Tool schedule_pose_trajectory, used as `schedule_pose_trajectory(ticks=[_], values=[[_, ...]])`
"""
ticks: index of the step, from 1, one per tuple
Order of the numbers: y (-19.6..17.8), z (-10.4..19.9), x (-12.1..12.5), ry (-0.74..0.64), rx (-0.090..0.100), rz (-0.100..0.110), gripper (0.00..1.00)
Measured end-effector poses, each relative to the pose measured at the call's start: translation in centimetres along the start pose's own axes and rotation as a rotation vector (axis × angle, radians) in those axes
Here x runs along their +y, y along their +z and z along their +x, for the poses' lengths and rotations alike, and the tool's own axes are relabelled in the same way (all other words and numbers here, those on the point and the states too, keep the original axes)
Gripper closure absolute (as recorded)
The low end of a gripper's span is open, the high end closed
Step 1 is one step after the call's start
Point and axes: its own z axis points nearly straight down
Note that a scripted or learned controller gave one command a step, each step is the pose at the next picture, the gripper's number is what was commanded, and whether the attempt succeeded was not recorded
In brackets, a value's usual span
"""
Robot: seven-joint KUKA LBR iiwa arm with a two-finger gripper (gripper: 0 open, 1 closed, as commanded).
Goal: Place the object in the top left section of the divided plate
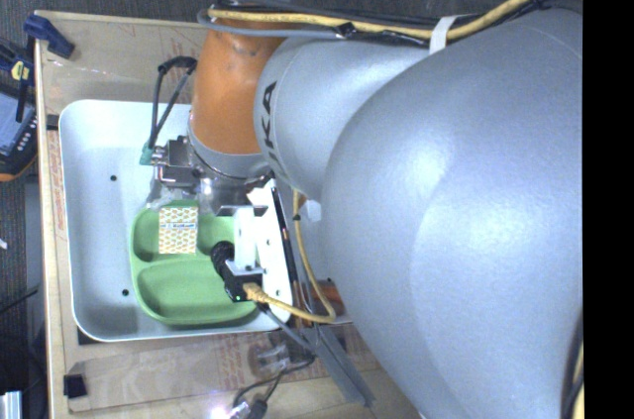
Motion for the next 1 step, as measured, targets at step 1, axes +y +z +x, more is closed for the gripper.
schedule_pose_trajectory(ticks=[1], values=[[-0.01,-0.02,0.01,0.0,0.0,0.0,0.0]])
